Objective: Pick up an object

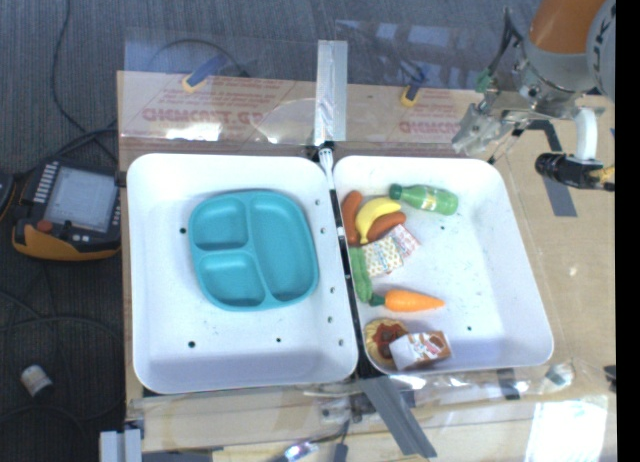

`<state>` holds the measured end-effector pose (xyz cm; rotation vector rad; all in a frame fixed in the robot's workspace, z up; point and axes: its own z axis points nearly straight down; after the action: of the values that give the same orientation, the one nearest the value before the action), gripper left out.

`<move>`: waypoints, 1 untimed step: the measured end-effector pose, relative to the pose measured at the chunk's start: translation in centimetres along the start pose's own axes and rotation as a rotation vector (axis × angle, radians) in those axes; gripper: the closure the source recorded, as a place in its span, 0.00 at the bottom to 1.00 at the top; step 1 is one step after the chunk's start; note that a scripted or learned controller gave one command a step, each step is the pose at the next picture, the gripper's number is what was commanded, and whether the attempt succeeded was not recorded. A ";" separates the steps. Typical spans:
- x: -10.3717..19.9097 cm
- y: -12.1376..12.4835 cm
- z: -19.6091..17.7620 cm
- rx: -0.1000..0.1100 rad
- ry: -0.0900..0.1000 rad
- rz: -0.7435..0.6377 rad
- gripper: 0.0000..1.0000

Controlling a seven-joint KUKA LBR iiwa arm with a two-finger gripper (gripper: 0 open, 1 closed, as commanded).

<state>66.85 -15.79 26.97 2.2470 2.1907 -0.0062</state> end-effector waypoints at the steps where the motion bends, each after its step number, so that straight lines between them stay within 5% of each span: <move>1: 5.2 -2.7 2.1 0.002 0.003 -0.092 1.00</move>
<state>64.24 -10.50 24.82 2.1470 2.2942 -0.0055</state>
